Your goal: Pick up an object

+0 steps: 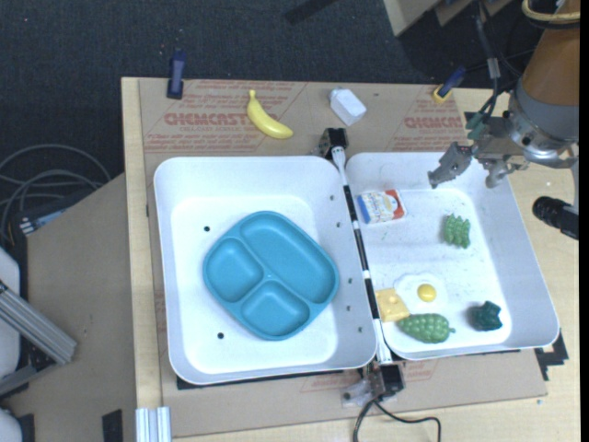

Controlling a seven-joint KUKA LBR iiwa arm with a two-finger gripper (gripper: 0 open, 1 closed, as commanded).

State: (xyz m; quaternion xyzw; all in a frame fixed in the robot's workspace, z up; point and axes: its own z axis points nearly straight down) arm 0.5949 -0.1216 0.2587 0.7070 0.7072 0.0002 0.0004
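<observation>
I am seeing the gripper [471, 168] hovering over the right bin's [525, 247] far end, its 2 fingers spread apart and carrying nothing. Nothing is picked yet; the nearest candidate, I judge, is the green broccoli piece [456, 230] lying just below it.

Bench [230, 118] (two bins [184, 191], banana [267, 118])

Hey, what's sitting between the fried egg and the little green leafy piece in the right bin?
Nothing: the camera view shows bare white bin floor between the fried egg and the green leafy piece.
</observation>
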